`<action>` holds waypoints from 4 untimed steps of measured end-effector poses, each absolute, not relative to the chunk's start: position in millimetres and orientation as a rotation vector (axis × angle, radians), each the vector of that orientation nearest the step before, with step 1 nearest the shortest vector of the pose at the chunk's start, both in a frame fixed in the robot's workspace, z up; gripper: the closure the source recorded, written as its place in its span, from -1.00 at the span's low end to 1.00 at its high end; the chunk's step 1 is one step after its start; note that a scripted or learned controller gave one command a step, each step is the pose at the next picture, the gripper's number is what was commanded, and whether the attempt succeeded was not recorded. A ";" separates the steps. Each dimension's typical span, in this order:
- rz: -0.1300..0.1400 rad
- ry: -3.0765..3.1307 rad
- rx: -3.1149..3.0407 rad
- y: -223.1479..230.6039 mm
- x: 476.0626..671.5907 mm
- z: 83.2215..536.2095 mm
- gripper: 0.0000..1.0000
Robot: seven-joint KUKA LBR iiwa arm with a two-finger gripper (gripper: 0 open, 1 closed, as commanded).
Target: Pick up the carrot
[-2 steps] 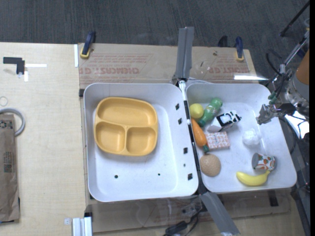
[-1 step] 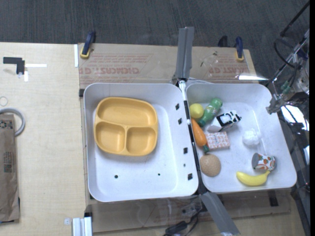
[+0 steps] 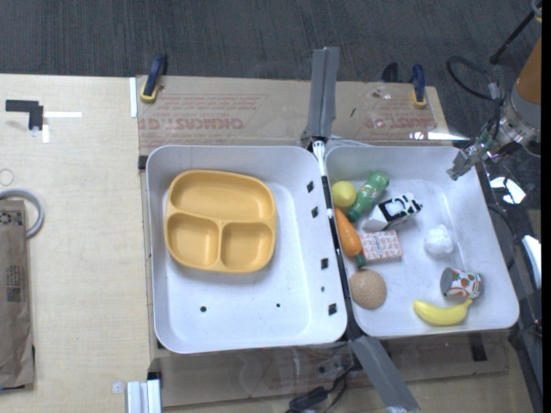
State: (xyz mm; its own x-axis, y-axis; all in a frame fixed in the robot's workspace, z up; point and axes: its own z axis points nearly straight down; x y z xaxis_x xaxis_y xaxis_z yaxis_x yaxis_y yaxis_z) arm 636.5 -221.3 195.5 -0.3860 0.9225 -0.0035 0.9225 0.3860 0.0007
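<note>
Carrot (image 3: 348,232) lies against the left wall of the right bin (image 3: 491,231), at 9 o'clock from that bin's centre, long axis running 11-to-5. Lemon (image 3: 343,194) sits at its 12 o'clock end, pink box (image 3: 380,246) touching at 3. Looks like a toy: light, stiff, smooth, likely slippery; best pinched across the mid-body. The wall side leaves little finger room. Gripper (image 3: 469,155) hangs at the bin's 1 o'clock corner, nothing in it; how far it's open, can't tell — small and blurred.
</note>
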 end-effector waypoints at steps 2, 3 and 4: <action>-0.001 2.731 1.546 -222.0 637.9 256.0 1.00; 0.000 3.030 0.803 -221.7 660.3 315.2 1.00; 0.000 3.030 0.804 -221.8 660.2 315.1 -1.00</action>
